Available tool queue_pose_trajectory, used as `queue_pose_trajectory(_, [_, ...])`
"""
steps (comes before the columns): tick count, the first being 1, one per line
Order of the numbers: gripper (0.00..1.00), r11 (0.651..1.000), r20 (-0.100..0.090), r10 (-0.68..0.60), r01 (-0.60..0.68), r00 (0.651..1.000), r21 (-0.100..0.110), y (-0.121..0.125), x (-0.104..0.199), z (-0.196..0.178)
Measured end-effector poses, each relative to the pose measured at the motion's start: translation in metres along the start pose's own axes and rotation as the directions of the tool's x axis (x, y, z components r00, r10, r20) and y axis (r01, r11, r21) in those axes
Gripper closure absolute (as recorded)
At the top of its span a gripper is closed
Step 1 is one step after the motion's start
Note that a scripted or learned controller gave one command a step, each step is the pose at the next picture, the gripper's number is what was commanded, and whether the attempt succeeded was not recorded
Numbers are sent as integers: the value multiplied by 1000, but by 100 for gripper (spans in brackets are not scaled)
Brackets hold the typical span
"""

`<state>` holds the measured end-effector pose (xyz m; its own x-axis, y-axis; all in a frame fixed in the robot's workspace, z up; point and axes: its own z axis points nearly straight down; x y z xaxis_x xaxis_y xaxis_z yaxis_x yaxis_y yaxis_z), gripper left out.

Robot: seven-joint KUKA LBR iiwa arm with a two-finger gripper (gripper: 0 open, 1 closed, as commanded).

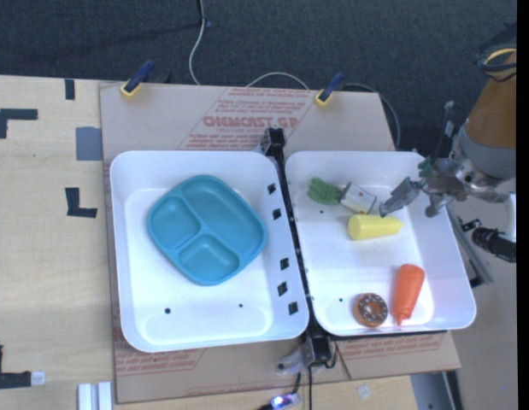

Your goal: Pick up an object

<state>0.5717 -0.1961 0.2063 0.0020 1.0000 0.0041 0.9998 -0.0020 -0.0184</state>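
I see my pincer (411,196) spread and holding nothing, hanging over the right bin (435,263) just beside the yellow piece (373,226). If I drop slightly off, a finger could nudge that rounded piece sideways and close on air.

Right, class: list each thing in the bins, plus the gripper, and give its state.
blue plate: flat, left bin
green toy: lying, right bin
yellow toy: on its side
orange carrot: lying beside the donut
donut: flat
gripper: above right bin, holding nothing
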Motion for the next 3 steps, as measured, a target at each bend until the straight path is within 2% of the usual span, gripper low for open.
queue_pose_trajectory(1, [0,1000,3,-4,4,1000,-11,3,1,-7])
queue_pose_trajectory(3, [0,1000,2,-3,3,1000,-6,-10,5,98])
